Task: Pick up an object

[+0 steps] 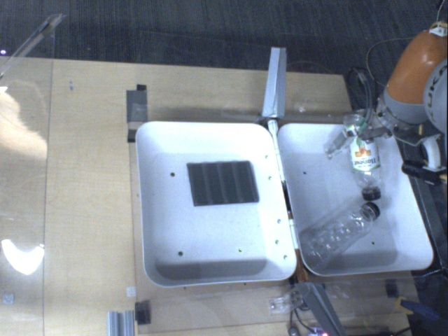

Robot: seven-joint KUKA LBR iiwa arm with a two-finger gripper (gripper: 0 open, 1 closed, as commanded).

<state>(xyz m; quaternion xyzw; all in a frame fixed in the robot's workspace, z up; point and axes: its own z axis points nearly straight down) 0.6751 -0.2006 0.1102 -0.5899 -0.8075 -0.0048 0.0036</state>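
Two bins: shallow white trays (210,271), side by side.
Gripper (362,126): closed on small clear labelled plastic bottle (365,161), hanging neck-down above right bin.
Progress: lifted; carry remains.
Other: larger clear bottle (339,233) lying below.

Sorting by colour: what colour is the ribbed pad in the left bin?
Dark grey ribbed pad, camera view.

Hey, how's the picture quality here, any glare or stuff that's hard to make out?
Camera view: bright glare washes the left side of the bench; the clear bottle lying in the right bin nearly vanishes against the white; the left bin shows soft shading along its near wall; the gripper area is blurry, with a labelled bottle below it.
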